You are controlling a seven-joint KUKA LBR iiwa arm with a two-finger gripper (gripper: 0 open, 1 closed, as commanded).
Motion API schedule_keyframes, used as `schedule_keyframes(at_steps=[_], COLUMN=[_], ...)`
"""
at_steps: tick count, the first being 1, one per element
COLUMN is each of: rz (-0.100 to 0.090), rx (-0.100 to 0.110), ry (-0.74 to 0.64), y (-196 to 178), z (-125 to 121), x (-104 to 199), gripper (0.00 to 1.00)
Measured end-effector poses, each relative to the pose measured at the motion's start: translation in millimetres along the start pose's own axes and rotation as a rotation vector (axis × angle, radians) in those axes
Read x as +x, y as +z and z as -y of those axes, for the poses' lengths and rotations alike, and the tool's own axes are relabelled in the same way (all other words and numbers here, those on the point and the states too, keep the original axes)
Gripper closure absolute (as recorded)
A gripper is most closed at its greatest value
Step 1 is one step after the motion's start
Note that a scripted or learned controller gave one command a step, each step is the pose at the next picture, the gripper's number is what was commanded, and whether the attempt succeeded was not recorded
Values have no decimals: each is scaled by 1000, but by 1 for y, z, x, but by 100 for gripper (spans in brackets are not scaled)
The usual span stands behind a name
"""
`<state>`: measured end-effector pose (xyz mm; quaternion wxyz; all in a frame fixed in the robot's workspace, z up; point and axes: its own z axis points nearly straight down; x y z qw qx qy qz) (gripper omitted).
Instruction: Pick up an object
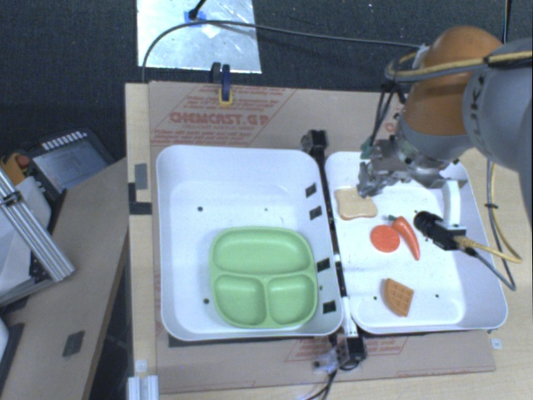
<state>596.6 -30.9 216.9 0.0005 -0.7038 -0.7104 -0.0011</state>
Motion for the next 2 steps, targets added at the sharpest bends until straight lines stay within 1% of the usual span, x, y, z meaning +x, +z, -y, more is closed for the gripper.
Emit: schedule_keyframes(at_steps=[1, 2], rz=[0, 0], rx=[0, 1], ry=[0, -1], y=[-10, -1], z=[11, 25], x=[46, 105], gripper=[100, 100])
